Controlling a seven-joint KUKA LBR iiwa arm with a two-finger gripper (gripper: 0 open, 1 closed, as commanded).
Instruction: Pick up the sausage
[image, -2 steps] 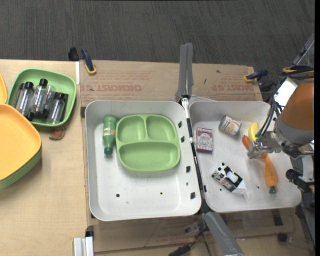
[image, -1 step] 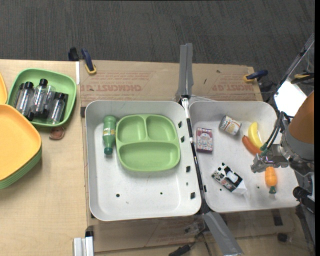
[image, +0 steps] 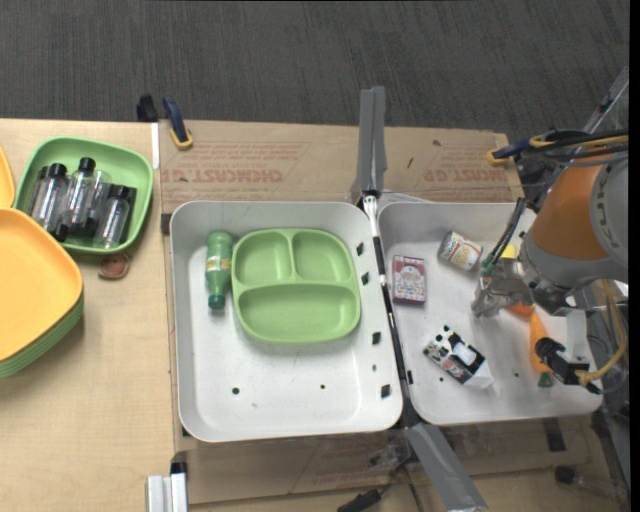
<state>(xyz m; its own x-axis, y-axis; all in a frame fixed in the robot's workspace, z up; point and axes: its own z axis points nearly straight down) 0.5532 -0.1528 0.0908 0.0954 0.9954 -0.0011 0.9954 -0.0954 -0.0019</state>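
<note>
Two shallow white bins side by side on the bench; the right-hand white bin (image: 500, 395) is where the work is. One arm only, so there is no question of which is nearer.

- Grey arm with the orange band (image: 575, 215) reaches in from the view's right and hangs low over the right bin. Two-finger gripper (image: 487, 300) sits about mid-bin. From this angle I cannot tell whether it is spread or pressed together. Nothing visible in its grasp.
- Sausage: I take it to be the short orange, rod-shaped piece (image: 539, 338) on the bin floor near the right wall. Upper end tucked under the wrist housing, lower end in the open.
- Key relation: the sausage lies to the view's right of the gripper and a little toward the near edge, close by but apart, back on the arm's own side. Its long axis runs roughly far-to-near in the view, leaning slightly.
- Judgement: the gripper would need to draw back toward the arm's base and close across the short width of the piece.
- Look of it: smooth, bright orange, slim, rounded. Probably a light toy that could roll or slip if nipped off-centre.
- Neighbours: cream cylindrical can (image: 460, 250) lying on its side beyond the gripper, maroon card box (image: 409, 279) to the left, black-and-white crumpled packet (image: 455, 357) toward the near side. All well apart from the sausage.
</note>
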